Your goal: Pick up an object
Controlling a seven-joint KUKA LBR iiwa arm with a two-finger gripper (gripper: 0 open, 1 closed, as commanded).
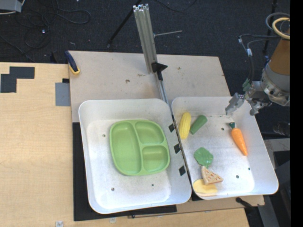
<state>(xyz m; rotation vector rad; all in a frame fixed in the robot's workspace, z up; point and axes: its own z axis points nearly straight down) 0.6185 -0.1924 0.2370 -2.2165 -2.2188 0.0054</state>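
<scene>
Far left: pale wood-grain surface (28, 141) with dark square cutouts, matte. Behind the bins, a beige board (113, 77), scuffed, with a blue-and-yellow handle (72, 63) at its back left corner.

Left bin (94, 193): shallow, white, rounded corners, speckled floor. Holding a light green plastic plate (139, 147), glossy, three compartments, rounded-rectangle outline, lying flat, slightly rotated.

Between and behind the bins: ribbed aluminium extrusion post (145, 37), tilted in view, black bracket at its foot. Black clips along the seam where the two bins meet.

Right bin (262, 174): same white shell. Contents, all toy food, smooth plastic look:
- yellow corn cob (184, 125), oblong, near the left wall
- dark green pod-like piece (198, 124), just beside the corn, touching or nearly so
- flat green leafy piece (203, 155), mid-bin
- wedge with tan crust and red-speckled face (211, 176), pizza-slice shape, resting on a pale yellow rounded piece (204, 189) at the front left corner
- orange carrot (239, 140), tapered, small green top pointing back, lying alone toward the right wall

Far right: pincer (245, 105) over the back right corner of the right bin, metal fingers spread apart, nothing between them. Carrot just in front of it, apart from it. Grey arm with orange band above, cables looped alongside.

No readable labels or writing anywhere.
</scene>
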